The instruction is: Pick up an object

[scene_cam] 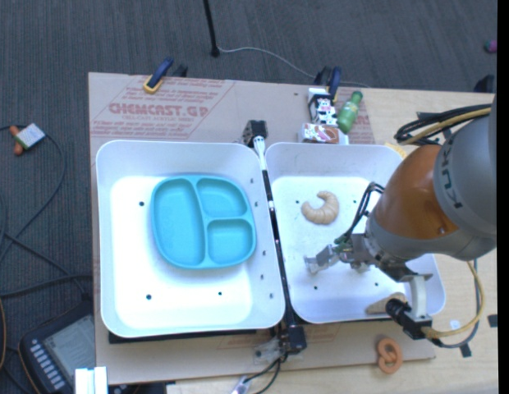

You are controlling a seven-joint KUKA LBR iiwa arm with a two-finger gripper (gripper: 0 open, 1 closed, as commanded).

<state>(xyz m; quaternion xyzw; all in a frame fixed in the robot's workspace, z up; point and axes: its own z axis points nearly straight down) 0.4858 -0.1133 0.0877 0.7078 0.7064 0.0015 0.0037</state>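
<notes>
Gripper [320,260] low in right bin [353,161], below croissant [321,208]

A blue tray [203,232] with three compartments lay in the left bin [111,245]; a green bottle [349,112] rested on the bench's far edge [263,97]; a small orange ring [389,355] sat by the right bin's [320,302] near corner.

Pincer [318,260] low, arm bent overhead
</notes>
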